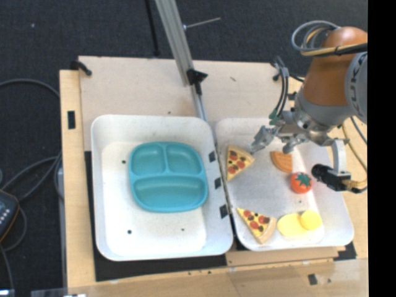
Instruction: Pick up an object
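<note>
My gripper hangs over the back of the right bin, open, with nothing between its fingers. Just below it lies a small orange-brown piece, close to the right fingertip. A toy pizza slice lies to the left of the gripper near the bin's left wall. A red tomato sits to the lower right. A second pizza slice and a yellow piece lie at the bin's front.
The left bin holds a teal divided plate. A slanted metal post rises from between the bins at the back. The bins' shared wall runs right beside the first pizza slice.
</note>
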Robot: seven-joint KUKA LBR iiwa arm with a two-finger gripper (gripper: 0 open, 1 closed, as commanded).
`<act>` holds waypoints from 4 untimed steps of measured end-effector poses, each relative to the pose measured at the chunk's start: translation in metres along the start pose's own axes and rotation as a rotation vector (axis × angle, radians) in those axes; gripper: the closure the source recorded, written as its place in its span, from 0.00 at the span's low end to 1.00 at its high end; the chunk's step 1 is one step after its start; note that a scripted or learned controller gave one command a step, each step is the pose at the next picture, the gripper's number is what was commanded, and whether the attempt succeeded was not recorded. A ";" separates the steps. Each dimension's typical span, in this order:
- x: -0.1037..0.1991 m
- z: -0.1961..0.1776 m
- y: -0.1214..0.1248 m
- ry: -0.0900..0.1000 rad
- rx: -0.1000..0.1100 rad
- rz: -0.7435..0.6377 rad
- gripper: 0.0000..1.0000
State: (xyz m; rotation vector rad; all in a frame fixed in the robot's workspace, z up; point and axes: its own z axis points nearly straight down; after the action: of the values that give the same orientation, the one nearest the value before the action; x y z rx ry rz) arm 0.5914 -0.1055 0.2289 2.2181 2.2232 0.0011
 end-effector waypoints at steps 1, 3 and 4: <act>0.000 0.000 0.000 0.000 0.000 0.001 0.00; -0.002 0.096 0.006 0.000 0.005 0.004 0.00; -0.004 0.126 0.008 -0.001 -0.003 0.005 0.00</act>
State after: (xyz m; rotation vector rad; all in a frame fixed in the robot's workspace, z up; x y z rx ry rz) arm 0.5997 -0.1092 0.1026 2.2216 2.2156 0.0025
